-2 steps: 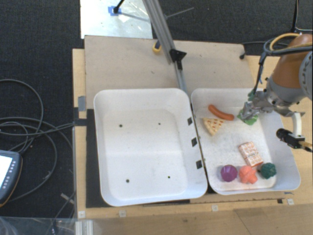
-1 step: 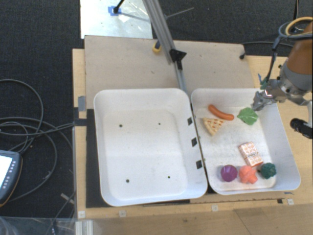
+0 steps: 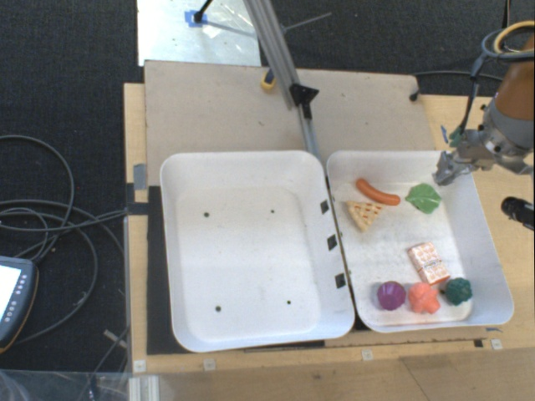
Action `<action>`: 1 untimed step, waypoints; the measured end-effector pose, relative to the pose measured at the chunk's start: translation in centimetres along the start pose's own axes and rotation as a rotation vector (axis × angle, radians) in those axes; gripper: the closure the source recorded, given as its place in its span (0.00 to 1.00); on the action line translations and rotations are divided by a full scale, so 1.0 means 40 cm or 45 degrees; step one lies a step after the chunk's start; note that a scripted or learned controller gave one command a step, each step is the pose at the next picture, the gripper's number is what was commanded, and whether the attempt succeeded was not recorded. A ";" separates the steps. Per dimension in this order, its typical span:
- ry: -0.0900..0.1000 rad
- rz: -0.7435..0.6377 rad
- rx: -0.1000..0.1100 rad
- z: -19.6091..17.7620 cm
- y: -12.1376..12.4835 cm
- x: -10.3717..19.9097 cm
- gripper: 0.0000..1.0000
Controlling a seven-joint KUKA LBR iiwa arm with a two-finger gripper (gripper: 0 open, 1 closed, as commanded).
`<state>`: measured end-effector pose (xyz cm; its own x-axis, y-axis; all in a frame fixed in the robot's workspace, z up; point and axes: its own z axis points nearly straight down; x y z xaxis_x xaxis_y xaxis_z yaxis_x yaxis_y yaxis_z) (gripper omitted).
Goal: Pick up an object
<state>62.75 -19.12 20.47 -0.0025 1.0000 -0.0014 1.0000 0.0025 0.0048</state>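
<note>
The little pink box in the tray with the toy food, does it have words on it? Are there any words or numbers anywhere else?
No words or numbers can be read anywhere.
The pink box shows pale patches on top, too blurred to tell whether they are writing.
The screen at the left edge glows, but it is too small to read.
The hot dog, waffle piece and green leaf carry no writing.

camera: one, fixed overhead | faces: down, slanted | covers: both bins | arm: enters right
</note>
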 end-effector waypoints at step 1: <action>0.005 -0.010 0.003 -0.028 -0.017 0.149 1.00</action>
<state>62.06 -13.18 21.58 -0.0102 0.9999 0.0025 0.9999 0.0102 0.0023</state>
